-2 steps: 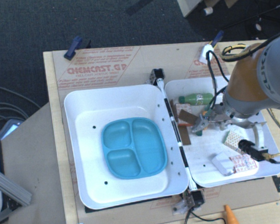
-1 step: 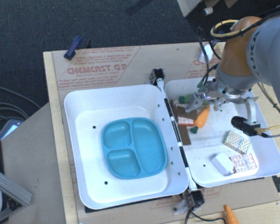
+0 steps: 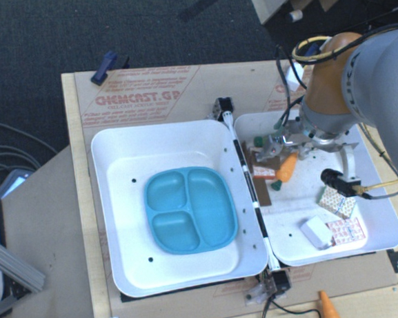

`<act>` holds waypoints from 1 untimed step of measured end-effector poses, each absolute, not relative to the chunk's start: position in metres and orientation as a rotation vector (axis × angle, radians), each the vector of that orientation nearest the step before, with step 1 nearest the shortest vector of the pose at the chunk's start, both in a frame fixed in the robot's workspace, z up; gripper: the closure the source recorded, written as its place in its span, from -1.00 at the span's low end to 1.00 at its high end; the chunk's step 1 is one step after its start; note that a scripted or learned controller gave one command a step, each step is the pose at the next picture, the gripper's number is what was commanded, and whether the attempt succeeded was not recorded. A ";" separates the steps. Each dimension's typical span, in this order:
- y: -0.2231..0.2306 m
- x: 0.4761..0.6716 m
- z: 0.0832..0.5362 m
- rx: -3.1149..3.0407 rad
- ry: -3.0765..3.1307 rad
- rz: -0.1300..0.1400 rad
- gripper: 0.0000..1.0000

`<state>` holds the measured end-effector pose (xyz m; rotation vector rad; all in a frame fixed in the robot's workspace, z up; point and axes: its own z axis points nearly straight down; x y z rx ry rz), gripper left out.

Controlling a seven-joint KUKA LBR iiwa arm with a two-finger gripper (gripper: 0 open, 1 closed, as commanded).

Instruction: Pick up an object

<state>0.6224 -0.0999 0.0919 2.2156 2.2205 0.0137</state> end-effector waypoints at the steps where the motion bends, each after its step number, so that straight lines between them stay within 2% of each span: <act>1: -0.099 0.624 0.103 2.212 2.219 0.018 1.00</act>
